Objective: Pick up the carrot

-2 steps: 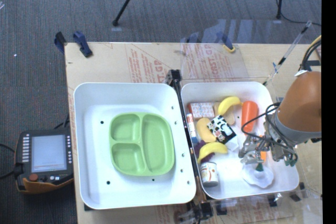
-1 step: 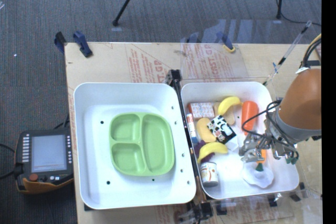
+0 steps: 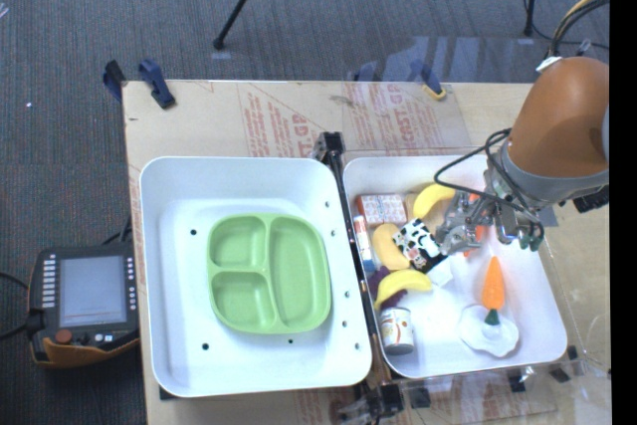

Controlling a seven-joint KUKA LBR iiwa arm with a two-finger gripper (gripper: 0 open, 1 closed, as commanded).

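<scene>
Fingers (image 3: 460, 236) of the gripper (image 3: 468, 232) hang over the middle of the right bin (image 3: 553, 318), but you cannot tell from this slanted view how far apart they stand, and nothing visible sits between them. You see them just beside a black-and-white cow-patterned toy (image 3: 418, 243), with tangled cables running back to the wrist. Behind that, the arm's orange band (image 3: 565, 114) and grey collar reach in from the right side. Your carrot (image 3: 493, 286) lies apart from the gripper, a little nearer the camera and to its right: orange body pointing up the frame, its green tip toward the bin's near edge, resting on a white fried-egg toy (image 3: 490, 333). Around the cow toy you have a banana (image 3: 430, 200) at the far side, another banana (image 3: 402, 286) on the near side, a yellowish piece (image 3: 386, 245) between them, a small red-and-white carton (image 3: 382, 209), and a small can (image 3: 396, 329) near the front. In the left bin (image 3: 169, 314) a green divided plate (image 3: 269, 274) sits flat. On the floor at the left you see a teach pendant (image 3: 86, 306).
</scene>
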